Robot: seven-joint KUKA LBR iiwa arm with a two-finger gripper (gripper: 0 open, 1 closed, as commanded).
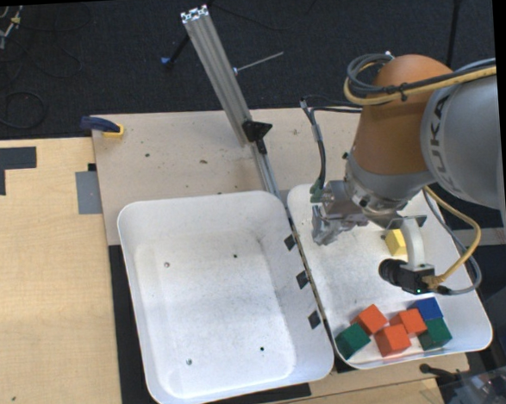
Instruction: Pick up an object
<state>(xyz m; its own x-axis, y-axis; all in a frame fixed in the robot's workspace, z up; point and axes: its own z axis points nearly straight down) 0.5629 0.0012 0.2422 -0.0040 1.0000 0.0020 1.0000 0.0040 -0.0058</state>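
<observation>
Claw hangs over the right bin, finger state impossible to tell; orange, green and blue blocks cluster in its near corner

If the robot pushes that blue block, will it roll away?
Probably not. The blue block has flat faces, so it would likely slide. It sits tight against an orange block and a green block, so those would probably shift too. It looks rigid.
</observation>
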